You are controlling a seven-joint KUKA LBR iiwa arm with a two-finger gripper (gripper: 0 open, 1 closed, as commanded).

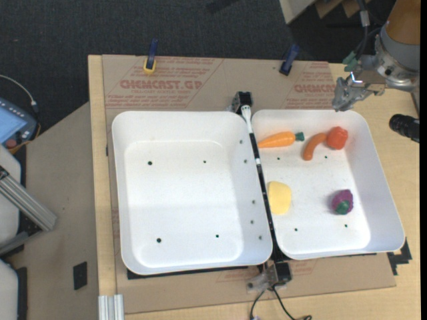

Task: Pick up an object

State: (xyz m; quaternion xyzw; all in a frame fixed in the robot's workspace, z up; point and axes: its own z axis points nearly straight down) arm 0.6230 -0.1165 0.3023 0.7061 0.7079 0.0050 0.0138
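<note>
The right bin (373, 179) holds several toy foods: an orange carrot (277, 139) near its far left, a curved orange sausage (312, 146), a red-orange tomato (337, 138) touching the sausage, a yellow lemon-like piece (279, 197) by the divider, and a purple eggplant (341, 202). My gripper (345, 99) hangs above the far rim of the right bin, up and right of the tomato, with nothing visible between its fingers.
The left bin (133, 199) sits beside the right one, joined by a black clamp strip (255, 159). Both rest on a cardboard sheet (200, 79) with blue clips (152, 57) at the far edge. Grey equipment stands at the left.
</note>
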